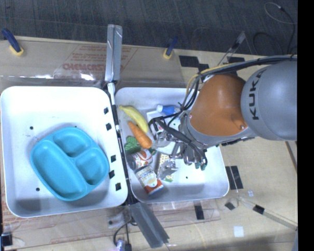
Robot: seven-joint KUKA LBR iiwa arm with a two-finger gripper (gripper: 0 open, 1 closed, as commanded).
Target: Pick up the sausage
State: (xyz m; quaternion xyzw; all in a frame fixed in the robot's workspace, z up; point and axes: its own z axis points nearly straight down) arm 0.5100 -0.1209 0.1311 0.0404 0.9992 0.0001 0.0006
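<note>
My gripper [169, 163] is low inside the right bin [214, 187], in its middle, under the grey arm with the orange band [217, 109]. Just left of it a small brown-red piece [142, 157] lies among the toy foods; it may be the sausage, but it is too small to tell. A yellow banana [135, 118], an orange carrot [141, 135] and a green leafy piece [131, 144] lie along the bin's left side. A red and white packet [150, 181] rests near the front, close below the gripper. The wrist hides what is directly under it.
A blue and white item [166, 110] lies at the back of the right bin. The left bin [21, 109] holds a blue divided plate [69, 162]. A metal divider [113, 51] runs between the bins. Cables trail around the wrist.
</note>
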